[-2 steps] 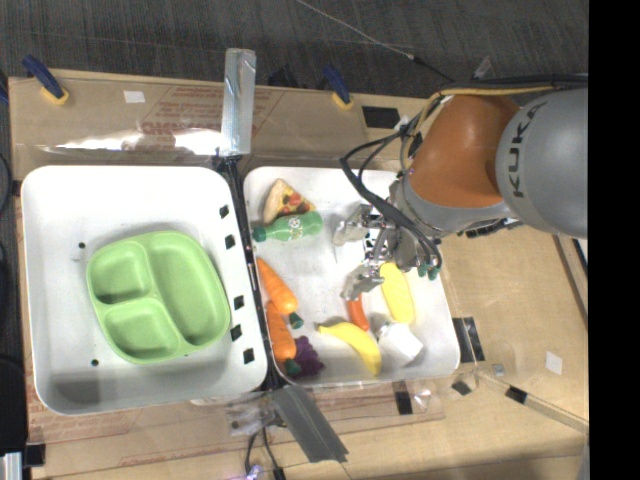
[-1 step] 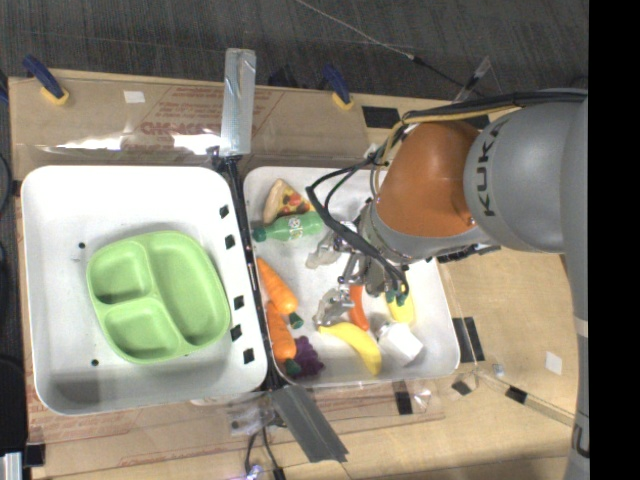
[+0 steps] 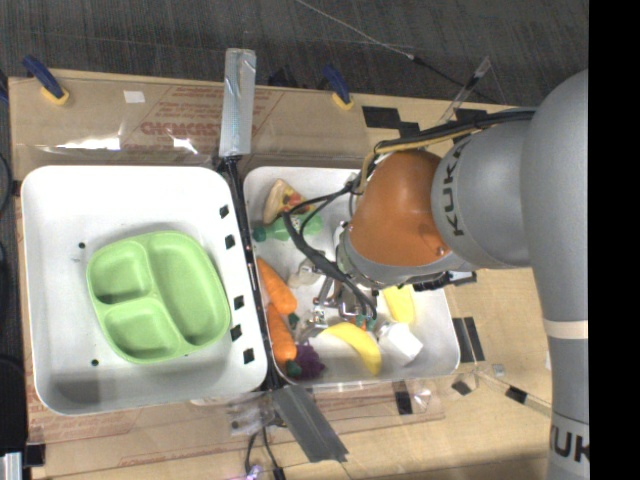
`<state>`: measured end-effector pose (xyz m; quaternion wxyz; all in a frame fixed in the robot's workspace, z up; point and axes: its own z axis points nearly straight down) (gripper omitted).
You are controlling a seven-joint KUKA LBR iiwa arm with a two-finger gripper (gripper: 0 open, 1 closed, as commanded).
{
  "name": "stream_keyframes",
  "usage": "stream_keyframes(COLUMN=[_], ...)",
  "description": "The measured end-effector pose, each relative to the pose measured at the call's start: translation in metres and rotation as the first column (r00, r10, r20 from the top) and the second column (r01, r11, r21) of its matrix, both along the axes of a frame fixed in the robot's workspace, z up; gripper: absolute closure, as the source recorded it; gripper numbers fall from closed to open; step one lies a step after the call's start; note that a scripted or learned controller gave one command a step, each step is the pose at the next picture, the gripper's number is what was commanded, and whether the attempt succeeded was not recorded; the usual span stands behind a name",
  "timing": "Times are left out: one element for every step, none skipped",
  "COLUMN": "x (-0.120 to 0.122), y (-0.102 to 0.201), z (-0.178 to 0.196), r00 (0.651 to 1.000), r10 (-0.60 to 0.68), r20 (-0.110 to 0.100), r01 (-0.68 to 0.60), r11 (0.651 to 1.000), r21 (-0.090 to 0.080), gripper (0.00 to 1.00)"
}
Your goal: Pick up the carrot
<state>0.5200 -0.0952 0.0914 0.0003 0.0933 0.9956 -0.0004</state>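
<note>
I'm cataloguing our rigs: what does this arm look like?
A thick grey arm with rounded links, a glossy orange band above the wrist and dark KUKA lettering beside it. Black cables loop around the wrist to a metal gripper.

Grey KUKA arm (image 3: 545,178) showing smooth, rounded matte casing, wide cylinder link running down the view's right. Black "KUKA" lettering showing on the grey shell beside the band, and part of the same lettering showing again at the lower right. Glossy orange band (image 3: 395,213) bulging dome-like above the wrist. Black cables (image 3: 320,208) looping off the wrist, thinner ones trailing across the orange part. Gripper (image 3: 335,313) looking like bare metal, silvery linkages and small brackets; screws too small for telling.
</note>
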Motion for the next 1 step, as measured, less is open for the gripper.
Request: stream_keyframes(x=[0.0015], y=[-0.0013], z=[0.011], r00=[1.0], r10=[0.004], r20=[0.003], r01=[-0.004], r11=[1.0], r21=[-0.004], gripper=[1.0])
